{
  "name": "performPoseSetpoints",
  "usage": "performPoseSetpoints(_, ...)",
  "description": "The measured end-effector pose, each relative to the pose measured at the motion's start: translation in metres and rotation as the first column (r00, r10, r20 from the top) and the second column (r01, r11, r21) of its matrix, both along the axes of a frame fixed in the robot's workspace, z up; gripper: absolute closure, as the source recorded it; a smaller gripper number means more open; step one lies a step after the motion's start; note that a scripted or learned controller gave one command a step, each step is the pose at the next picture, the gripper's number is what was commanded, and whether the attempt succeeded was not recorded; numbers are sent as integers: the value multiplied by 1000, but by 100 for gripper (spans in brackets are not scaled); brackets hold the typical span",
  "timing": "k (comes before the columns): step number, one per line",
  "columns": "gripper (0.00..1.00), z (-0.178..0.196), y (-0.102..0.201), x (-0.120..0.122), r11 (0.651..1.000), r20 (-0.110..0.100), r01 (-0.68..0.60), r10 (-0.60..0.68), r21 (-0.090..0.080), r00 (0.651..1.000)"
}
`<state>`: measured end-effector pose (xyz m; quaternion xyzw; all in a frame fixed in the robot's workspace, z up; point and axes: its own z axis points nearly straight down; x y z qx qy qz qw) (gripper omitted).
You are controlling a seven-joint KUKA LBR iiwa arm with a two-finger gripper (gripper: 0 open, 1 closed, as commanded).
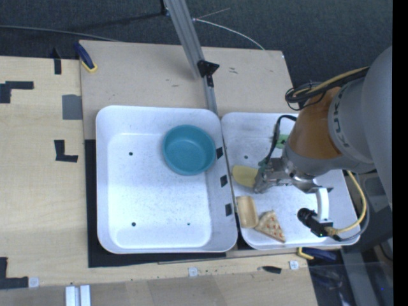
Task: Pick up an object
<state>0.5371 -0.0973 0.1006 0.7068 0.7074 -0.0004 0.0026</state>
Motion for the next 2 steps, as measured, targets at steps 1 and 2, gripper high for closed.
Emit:
performPoseSetpoints(1,100,44,1,-6,1000,-2,0,0,4,1000)
performPoseSetpoints(2,100,101,10,-9,1000,1,-2,2,4,1000)
